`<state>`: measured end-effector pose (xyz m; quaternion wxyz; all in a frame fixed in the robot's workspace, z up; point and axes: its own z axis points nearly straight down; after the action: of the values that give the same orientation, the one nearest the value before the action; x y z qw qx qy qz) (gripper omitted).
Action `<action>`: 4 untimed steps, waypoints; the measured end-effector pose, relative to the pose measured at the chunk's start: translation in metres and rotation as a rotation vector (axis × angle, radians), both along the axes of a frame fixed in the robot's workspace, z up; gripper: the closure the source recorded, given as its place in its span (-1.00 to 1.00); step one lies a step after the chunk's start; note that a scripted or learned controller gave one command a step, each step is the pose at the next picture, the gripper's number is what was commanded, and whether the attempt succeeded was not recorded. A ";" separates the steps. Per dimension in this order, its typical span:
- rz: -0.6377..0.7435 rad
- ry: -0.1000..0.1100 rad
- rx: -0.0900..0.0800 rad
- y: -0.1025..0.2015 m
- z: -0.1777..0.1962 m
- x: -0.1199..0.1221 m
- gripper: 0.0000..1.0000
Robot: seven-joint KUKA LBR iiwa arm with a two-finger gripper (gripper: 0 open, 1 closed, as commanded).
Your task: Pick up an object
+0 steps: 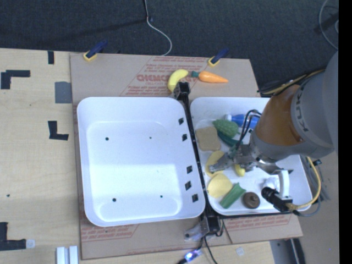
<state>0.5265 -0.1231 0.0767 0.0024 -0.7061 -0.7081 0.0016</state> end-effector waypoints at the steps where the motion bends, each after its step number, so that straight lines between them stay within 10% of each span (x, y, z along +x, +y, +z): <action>1: -0.002 -0.003 -0.001 -0.001 0.018 0.001 1.00; 2: 0.006 -0.013 -0.002 0.032 0.012 0.116 1.00; 3: -0.001 -0.003 -0.001 0.029 0.012 0.111 -1.00; 4: -0.007 -0.002 -0.002 -0.024 0.008 0.049 -1.00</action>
<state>0.5751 -0.1471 0.0844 0.0010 -0.7088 -0.7054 0.0014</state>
